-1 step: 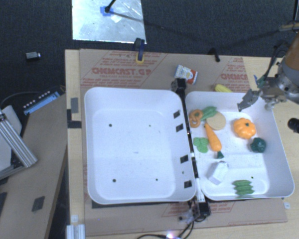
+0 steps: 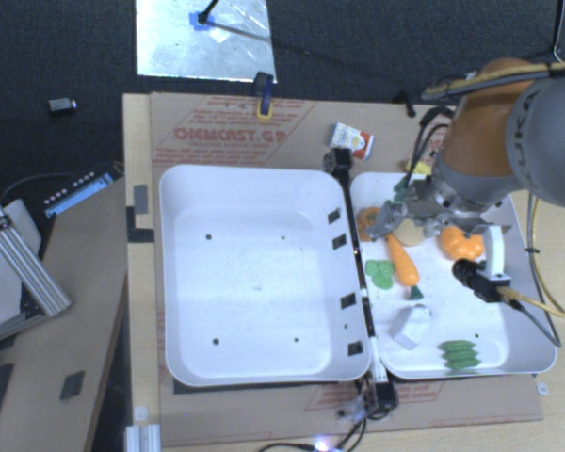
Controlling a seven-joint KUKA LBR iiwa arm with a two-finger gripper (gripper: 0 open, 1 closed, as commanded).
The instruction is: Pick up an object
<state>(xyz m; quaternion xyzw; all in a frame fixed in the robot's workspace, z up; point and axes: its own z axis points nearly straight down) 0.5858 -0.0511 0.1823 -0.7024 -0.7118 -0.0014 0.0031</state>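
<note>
- Hanging low over a white bin (image 2: 523, 342), the gripper (image 2: 395, 213) sits on a grey arm (image 2: 508, 130) that reaches in from the view's right; whether it is apart, together or clamped on anything cannot be told, and nothing is seen held in it.
- Ring (image 2: 367, 220), orange: just beside the gripper, on its side toward the view's left, near the bin's wall.
- Carrot (image 2: 404, 261): just in front of the gripper, toward the camera, lying on the bin floor at a slant.
- Orange lump (image 2: 461, 245): near the gripper, toward the view's right, under the wrist.
- Green slices (image 2: 381, 273): near the gripper, on the camera side, touching or just beside the carrot's left flank.
- Grey scrap (image 2: 411, 328): farther from the gripper toward the camera, past the carrot.
- Pod (image 2: 459, 352), green: well apart from the gripper, near the bin's front wall.
- Carton (image 2: 351, 139), white and orange: beyond the gripper, outside the bin, on cardboard (image 2: 226, 130).
- Other bin (image 2: 254, 271): beside the gripper's bin, toward the view's left.
- Clamp (image 2: 263, 97), yellow and blue: well beyond the gripper, at the cardboard's far edge.
- Metal sheet (image 2: 202, 22): farthest from the gripper, on dark floor.
</note>
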